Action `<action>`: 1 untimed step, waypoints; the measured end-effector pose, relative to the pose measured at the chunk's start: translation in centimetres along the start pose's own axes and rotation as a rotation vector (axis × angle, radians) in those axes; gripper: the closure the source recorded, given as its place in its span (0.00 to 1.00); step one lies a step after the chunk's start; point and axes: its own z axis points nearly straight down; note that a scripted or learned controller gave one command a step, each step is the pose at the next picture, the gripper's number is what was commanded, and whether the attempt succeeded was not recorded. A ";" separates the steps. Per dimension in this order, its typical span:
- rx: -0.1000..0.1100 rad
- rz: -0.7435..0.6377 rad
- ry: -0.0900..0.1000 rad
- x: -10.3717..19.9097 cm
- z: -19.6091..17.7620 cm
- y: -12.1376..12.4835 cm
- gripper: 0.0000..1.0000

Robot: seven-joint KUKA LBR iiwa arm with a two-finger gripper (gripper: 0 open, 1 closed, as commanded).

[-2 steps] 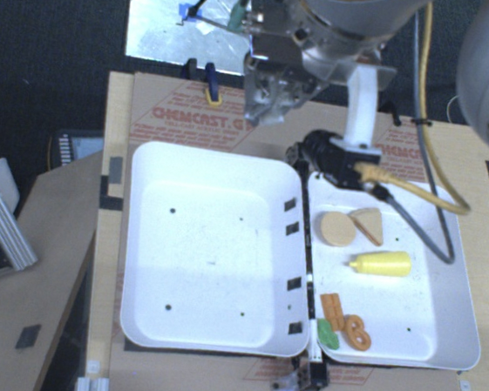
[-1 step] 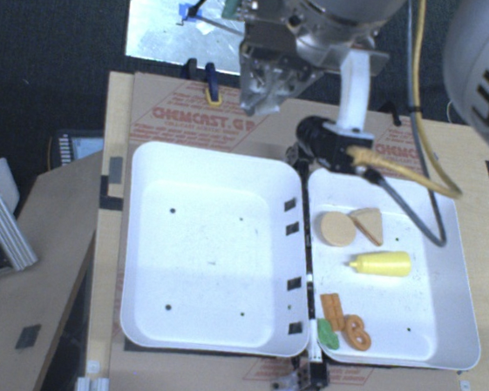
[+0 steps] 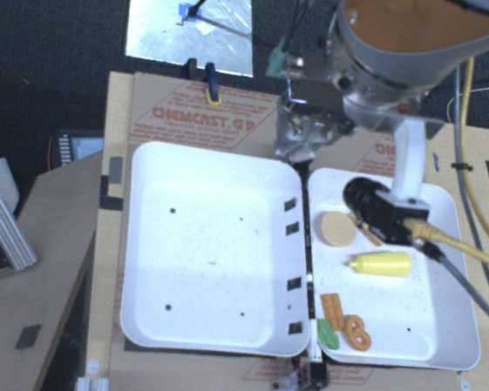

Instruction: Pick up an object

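Observation:
My gripper (image 3: 299,149) hangs high over the far end of the divider between the two white bins, with nothing visibly in it. The right bin (image 3: 450,314) holds a tan round disc (image 3: 339,229) near its left wall and a yellow bottle-shaped thing (image 3: 382,264) lying on its side in the middle. Toward the near left corner lie an orange carrot with a green top (image 3: 329,317) and a brown pretzel (image 3: 357,332). All of these sit well below and to the right of the gripper.
The left bin (image 3: 146,249) lies beside the right one, with black clips (image 3: 293,229) along the shared divider. Brown cardboard (image 3: 201,117) lies under both bins. A shiny metal sheet (image 3: 193,16) lies at the back left.

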 end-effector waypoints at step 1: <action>-0.001 -0.005 -0.001 4.1 0.3 8.3 1.00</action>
